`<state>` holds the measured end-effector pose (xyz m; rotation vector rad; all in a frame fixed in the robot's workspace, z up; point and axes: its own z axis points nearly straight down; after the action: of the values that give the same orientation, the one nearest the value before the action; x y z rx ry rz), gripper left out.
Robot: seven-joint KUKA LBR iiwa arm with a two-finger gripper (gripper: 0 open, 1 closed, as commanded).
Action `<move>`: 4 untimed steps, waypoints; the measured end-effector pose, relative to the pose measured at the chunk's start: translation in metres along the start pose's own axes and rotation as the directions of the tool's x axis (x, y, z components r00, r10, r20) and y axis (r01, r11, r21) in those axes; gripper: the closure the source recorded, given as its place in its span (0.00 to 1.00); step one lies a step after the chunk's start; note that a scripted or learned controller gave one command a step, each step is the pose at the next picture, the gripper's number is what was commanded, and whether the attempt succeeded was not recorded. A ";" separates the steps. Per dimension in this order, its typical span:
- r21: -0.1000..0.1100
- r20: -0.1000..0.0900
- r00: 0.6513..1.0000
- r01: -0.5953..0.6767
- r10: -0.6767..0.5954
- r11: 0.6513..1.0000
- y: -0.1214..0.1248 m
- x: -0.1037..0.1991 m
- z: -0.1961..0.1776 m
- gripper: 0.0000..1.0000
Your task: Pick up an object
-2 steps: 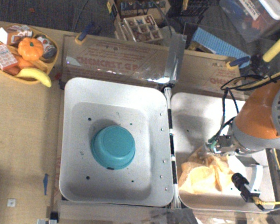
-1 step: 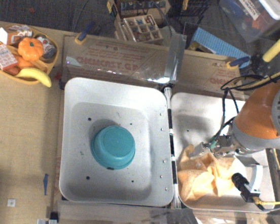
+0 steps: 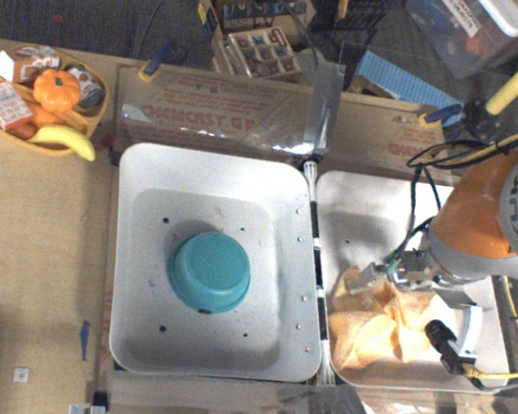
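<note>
A teal bowl (image 3: 211,271) lies upside down in the middle of the left bin (image 3: 149,177). In the right bin (image 3: 364,201) a crumpled pale orange cloth (image 3: 371,325) covers the near half of the floor. My gripper (image 3: 408,276) reaches in from the right and hangs low over the cloth's far edge, right at the fabric. The wrist and its fittings hide the fingertips.
A basket (image 3: 36,101) with a small pumpkin, a banana and boxes sits on the bench at the far left. Cardboard walls stand behind both bins. The far half of the right bin's floor is bare.
</note>
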<state>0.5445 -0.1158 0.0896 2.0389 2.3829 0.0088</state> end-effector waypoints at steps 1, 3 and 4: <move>-0.005 0.000 1.000 -0.001 0.001 1.000 0.002 0.000 -0.011 1.00; -0.002 0.000 0.999 -0.033 0.033 0.999 -0.007 -0.004 0.000 0.00; -0.007 0.001 0.999 -0.033 0.033 0.999 -0.005 -0.005 -0.011 1.00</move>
<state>0.5398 -0.1211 0.1009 2.0746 2.3448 0.0152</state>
